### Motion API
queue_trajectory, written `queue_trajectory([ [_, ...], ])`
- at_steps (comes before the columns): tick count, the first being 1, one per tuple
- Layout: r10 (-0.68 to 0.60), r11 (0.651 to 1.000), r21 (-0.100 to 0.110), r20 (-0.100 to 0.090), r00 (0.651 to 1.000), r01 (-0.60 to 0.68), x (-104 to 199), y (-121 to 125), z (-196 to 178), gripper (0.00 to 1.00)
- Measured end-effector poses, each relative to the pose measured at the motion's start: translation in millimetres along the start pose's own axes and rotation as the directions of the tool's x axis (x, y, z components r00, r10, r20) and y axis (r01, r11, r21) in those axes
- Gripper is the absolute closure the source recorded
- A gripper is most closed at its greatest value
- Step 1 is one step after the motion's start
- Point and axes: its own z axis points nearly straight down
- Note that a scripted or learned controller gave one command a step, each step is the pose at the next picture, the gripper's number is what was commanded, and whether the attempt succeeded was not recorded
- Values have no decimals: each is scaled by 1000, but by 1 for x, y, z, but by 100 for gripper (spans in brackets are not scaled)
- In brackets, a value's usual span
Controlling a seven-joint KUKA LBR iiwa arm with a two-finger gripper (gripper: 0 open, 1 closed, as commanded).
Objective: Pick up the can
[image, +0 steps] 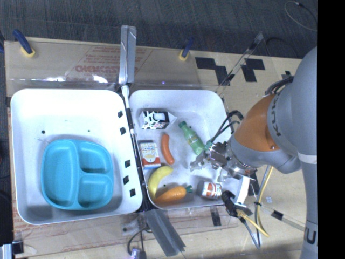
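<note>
Grey arm (302,107), orange band, black cables near wrist.

Light is even and fairly bright from above. The white bins (32,112) are nearly washed out at centre frame, with soft grey shadow along their lower walls. Glare streaks the clear sheet (91,72) at upper left. The dark floor (161,4) looks grainy; detail is soft throughout.
</note>
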Motion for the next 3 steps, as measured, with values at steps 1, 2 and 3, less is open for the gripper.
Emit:
queue_trajectory([
  [1, 0, 1000, 0, 0, 1000, 0, 0, 0, 0, 0],
  [2, 0, 1000, 0, 0, 1000, 0, 0, 0, 0, 0],
  [3, 0, 1000, 0, 0, 1000, 0, 0, 0, 0, 0],
])
